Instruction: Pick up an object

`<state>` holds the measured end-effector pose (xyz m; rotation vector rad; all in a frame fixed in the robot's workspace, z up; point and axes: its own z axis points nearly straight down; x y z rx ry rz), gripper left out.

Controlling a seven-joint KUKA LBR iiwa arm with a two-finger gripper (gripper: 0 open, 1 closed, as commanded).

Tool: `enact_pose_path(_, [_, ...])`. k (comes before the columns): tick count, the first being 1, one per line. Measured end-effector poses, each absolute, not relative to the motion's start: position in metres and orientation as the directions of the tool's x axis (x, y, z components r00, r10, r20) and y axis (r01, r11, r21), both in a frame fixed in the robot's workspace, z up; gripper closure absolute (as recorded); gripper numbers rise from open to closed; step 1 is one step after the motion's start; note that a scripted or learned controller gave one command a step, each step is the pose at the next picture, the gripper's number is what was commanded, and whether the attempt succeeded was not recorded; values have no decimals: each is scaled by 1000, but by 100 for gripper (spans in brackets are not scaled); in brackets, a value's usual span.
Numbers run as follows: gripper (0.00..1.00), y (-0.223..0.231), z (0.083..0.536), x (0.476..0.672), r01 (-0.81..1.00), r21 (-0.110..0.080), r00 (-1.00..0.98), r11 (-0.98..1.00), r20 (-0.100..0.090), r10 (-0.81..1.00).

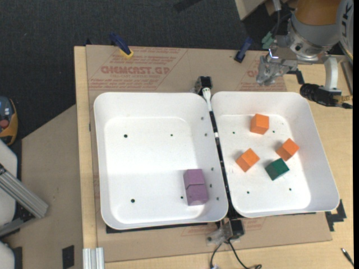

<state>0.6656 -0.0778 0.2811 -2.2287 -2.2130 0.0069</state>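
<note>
The gripper hangs above the far rim of the right bin, out over the cardboard, with nothing between its fingers; how wide they stand I can't make out at this size. The arm is up in the top right corner, orange band showing.

So the pick hasn't begun. Candidates by size: the purple block sits alone in the left bin, near its front right corner. In the right bin, the green cube sits just beside one orange cube, another orange cube lies near them, and a third orange cube stands apart, closest to the gripper.

My call: go for that far orange one, come straight down, fingers square to its flat sides.

Writing: the cardboard sheet reads "CHEMCAST" in red, with fainter lines below I can't read.
</note>
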Motion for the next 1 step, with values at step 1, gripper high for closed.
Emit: enact_pose_path(1, [100,-104,286,652,1000,-2,4,-4,-1,1000])
